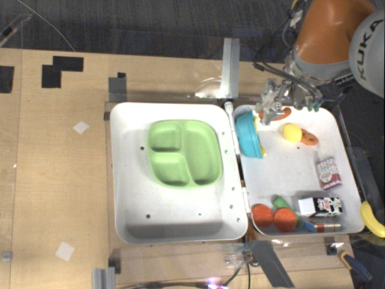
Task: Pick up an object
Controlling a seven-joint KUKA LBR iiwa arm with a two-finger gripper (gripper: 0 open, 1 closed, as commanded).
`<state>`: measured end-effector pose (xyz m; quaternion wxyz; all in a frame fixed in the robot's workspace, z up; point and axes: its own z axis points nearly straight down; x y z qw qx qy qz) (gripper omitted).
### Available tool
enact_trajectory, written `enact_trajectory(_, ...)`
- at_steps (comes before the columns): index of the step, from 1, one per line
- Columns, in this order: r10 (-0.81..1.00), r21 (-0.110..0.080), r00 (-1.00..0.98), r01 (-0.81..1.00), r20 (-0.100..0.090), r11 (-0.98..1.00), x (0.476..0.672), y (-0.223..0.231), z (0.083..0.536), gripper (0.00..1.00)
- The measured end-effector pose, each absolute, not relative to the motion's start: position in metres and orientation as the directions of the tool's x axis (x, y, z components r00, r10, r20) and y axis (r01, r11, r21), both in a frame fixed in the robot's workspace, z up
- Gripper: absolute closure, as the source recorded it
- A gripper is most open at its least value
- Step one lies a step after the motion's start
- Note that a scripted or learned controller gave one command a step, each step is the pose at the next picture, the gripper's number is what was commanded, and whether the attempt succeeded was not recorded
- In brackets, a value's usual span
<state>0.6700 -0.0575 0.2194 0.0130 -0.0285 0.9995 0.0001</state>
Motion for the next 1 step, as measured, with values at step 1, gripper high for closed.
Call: enact_trajectory(1,-0.056,-0.001,-0.998,-0.056,-0.027,0.998,0.6701,-0.0589,0.2268,1.00)
